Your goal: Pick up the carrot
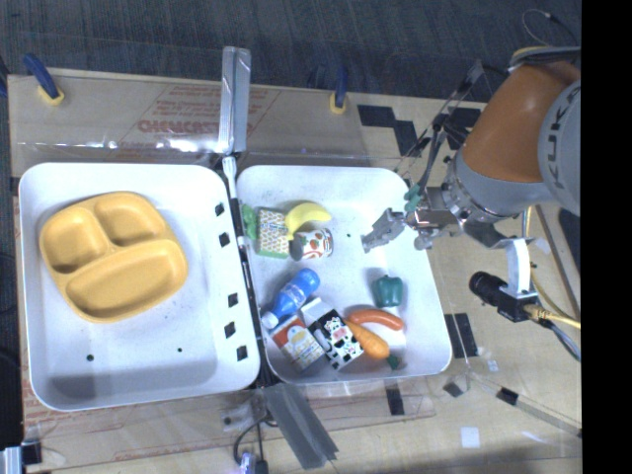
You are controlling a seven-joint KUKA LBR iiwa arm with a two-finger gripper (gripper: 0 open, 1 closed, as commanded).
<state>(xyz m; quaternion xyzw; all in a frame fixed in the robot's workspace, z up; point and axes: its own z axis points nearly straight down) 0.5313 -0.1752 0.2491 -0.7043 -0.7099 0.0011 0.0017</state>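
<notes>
The carrot (371, 343) is orange with a green tip and lies near the front right corner of the right bin (427, 265). It rests against a red sausage (376, 319) and a cow-print carton (335, 339). My gripper (382, 231) hangs over the upper right part of that bin, well behind the carrot and above a green pepper (388, 289). It is open with nothing between its fingers.
The right bin also holds a banana (308, 212), a painted ball (315, 243), a green packet (269, 229), a blue bottle (296, 294) and a juice box (296, 345). A yellow divided plate (111, 255) sits in the left bin (148, 363).
</notes>
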